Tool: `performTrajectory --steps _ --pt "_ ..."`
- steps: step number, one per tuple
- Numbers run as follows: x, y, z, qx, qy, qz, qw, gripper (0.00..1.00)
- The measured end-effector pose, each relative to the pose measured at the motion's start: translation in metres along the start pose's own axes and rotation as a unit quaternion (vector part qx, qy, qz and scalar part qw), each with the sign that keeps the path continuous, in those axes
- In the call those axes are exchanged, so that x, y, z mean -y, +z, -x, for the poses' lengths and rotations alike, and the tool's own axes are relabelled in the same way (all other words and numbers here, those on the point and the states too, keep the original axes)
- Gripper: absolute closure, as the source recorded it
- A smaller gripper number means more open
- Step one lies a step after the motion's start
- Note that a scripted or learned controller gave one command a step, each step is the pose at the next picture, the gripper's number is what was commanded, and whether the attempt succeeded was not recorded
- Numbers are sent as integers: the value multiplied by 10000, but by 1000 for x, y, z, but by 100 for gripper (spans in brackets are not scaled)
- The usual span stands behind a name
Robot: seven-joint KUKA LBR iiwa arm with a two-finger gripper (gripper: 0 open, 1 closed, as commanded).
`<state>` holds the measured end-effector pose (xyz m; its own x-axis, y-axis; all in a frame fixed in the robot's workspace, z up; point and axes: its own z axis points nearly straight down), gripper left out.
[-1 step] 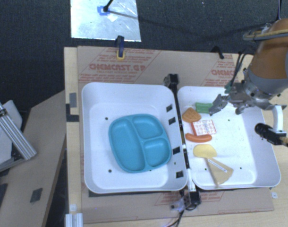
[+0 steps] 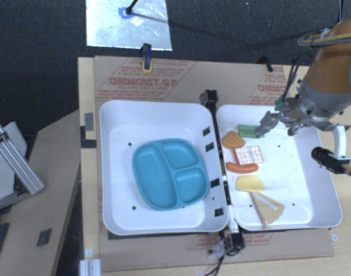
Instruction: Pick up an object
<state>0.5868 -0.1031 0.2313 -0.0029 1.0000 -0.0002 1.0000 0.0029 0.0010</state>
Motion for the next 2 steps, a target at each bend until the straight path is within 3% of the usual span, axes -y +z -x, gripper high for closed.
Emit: performTrajectory --steps 2 --pt "12 105 5 -4 8 -17 10000 0"
